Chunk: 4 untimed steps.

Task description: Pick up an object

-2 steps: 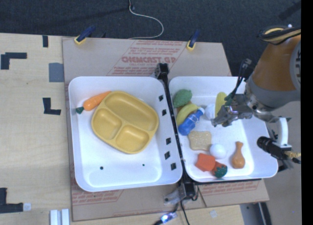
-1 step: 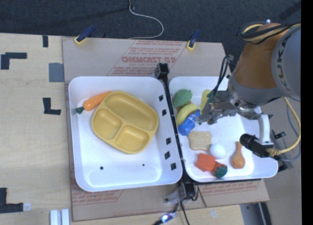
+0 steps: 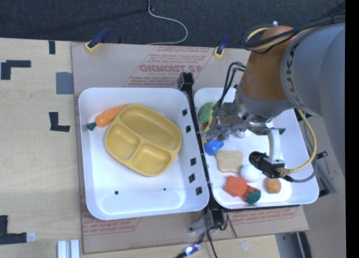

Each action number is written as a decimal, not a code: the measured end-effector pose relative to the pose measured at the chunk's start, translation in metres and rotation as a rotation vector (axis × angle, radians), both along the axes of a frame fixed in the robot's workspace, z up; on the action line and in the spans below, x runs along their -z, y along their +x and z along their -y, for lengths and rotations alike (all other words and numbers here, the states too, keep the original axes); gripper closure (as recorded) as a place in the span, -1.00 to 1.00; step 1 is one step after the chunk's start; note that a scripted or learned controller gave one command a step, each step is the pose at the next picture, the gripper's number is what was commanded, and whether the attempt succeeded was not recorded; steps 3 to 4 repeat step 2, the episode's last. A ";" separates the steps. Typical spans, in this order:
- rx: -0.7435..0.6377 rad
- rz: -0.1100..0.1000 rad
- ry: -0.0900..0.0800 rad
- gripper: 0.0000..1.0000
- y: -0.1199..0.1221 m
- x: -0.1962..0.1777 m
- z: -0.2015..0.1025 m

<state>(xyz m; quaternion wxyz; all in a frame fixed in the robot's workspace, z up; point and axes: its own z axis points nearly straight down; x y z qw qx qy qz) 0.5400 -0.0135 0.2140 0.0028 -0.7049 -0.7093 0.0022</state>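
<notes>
My gripper [image 3: 223, 129] hangs low over the left side of the right bin [image 3: 300, 195], under the grey and orange wrist. Just below it lies a small blue piece [image 3: 213, 148]. A green leafy item [image 3: 205, 113] sits to its upper left, partly hidden by the gripper. Further down the bin are a beige toast slice [image 3: 229, 160], a white egg [image 3: 249, 173], a red block [image 3: 236, 185], a small orange ball [image 3: 273, 185] and a dark green piece [image 3: 253, 196]. I see nothing lifted off the bin floor.
The left bin [image 3: 101, 195] bears a yellow divided plate [image 3: 143, 139] and a carrot [image 3: 106, 116] at its upper left. A black divider clip line [image 3: 193, 139] runs between the bins. Cables [image 3: 291, 167] loop beside the wrist over the right bin.
</notes>
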 end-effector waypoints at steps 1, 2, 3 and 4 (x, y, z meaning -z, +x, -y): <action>0.003 0.002 -0.001 1.00 0.002 0.001 -0.018; 0.005 0.001 -0.002 1.00 -0.004 0.000 -0.022; 0.005 0.001 -0.002 1.00 -0.004 0.000 -0.022; 0.005 0.001 -0.002 1.00 -0.004 0.000 -0.022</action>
